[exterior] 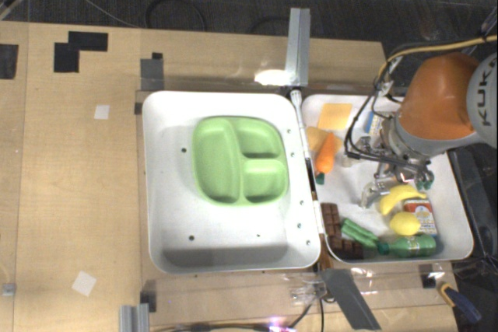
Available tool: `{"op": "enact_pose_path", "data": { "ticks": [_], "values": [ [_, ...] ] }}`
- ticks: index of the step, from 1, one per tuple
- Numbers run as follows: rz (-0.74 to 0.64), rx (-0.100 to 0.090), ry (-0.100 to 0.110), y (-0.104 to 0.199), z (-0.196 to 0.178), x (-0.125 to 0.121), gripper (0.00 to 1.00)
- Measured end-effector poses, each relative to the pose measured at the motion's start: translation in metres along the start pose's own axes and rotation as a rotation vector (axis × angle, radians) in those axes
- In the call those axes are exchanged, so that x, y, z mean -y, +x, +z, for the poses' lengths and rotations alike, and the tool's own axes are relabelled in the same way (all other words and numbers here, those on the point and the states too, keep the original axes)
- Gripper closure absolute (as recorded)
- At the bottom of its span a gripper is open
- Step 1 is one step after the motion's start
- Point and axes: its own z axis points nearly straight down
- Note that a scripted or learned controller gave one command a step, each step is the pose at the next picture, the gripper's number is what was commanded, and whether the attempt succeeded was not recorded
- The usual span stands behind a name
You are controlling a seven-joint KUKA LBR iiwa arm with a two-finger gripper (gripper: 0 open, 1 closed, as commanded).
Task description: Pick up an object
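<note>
My gripper (395, 186) hangs low in the right bin (464, 228), directly over a yellow banana (400, 197). Its metal fingers touch or straddle the banana's top, but the wrist hides their tips. A yellow lemon (405, 224) lies just below the banana. An orange carrot (325, 155) and a yellow cheese slice (334, 117) lie at the bin's upper left. A green bottle (411, 247), a green pod (359, 233) and a brown chocolate bar (333, 220) sit along the bin's bottom edge.
The left bin (167, 190) holds a green divided tray (237, 159). A metal post (298, 47) stands behind the divider between the bins. Cables loop beside the orange wrist band (440, 97). A red-labelled can (422, 215) rests right of the lemon.
</note>
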Motion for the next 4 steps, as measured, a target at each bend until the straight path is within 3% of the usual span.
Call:
{"op": "enact_pose_path", "data": {
  "ticks": [1,2,3,4],
  "values": [
    [0.095,0.008,0.006,0.050,0.003,0.048,0.00],
    [0.179,0.014,0.008,0.075,0.003,0.018,0.00],
    [0.146,0.017,0.009,0.080,0.002,0.012,0.00],
    [0.133,0.013,0.005,0.057,0.002,-0.028,0.00]
  ]
}}
